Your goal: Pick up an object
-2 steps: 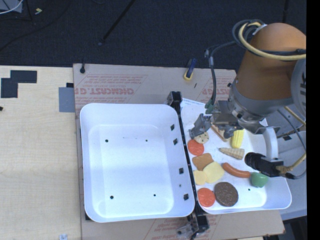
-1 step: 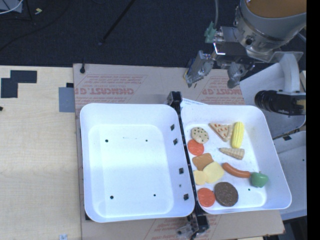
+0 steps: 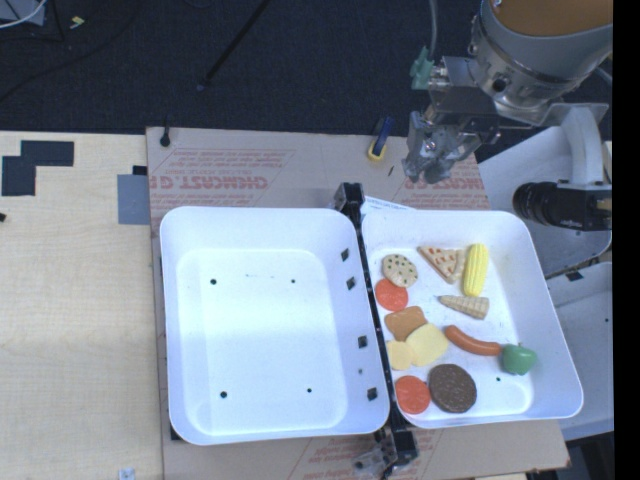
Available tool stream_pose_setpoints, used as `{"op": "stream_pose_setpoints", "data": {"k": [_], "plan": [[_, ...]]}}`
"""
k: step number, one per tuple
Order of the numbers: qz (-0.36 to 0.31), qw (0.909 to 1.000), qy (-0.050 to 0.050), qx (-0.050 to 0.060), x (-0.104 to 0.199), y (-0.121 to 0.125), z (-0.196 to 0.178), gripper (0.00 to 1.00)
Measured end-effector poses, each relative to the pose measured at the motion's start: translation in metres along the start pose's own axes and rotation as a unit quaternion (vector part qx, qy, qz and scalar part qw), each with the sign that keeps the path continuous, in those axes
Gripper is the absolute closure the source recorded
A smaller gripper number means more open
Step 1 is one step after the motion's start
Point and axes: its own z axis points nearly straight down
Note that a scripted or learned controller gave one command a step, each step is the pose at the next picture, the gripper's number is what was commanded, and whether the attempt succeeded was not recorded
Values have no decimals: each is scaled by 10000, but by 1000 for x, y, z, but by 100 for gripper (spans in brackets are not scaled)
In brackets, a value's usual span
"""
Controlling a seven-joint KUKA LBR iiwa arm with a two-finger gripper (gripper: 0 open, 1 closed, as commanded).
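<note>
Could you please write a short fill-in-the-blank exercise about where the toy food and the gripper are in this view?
1. All the toy food lies in the ____ bin of this view.
2. The corn cob is coloured ____.
3. The gripper hangs above the bench beyond the bins' ____ edge.
4. The dark brown round cookie lies right beside a flat ____ disc.

Missing words: right; yellow; far; red

Left bin (image 3: 185, 268): floor open, approach free from above. Right bin (image 3: 545, 368): crowded; corn (image 3: 475, 269), pizza slice (image 3: 441, 261), cookie (image 3: 399, 269), sausage (image 3: 472, 342), dark disc (image 3: 452, 388) close together. Bare strip along near-right rim. Black divider (image 3: 366, 308) between bins.
</note>
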Motion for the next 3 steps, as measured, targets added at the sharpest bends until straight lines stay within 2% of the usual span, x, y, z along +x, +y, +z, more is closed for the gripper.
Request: {"op": "stream_pose_setpoints", "data": {"k": [1,2,3], "plan": [[37,10000,7,-23,-4,-10,-21,100],[51,10000,8,-8,-32,-37,-20,100],[59,10000,-2,-20,-55,47,-19,100]]}}
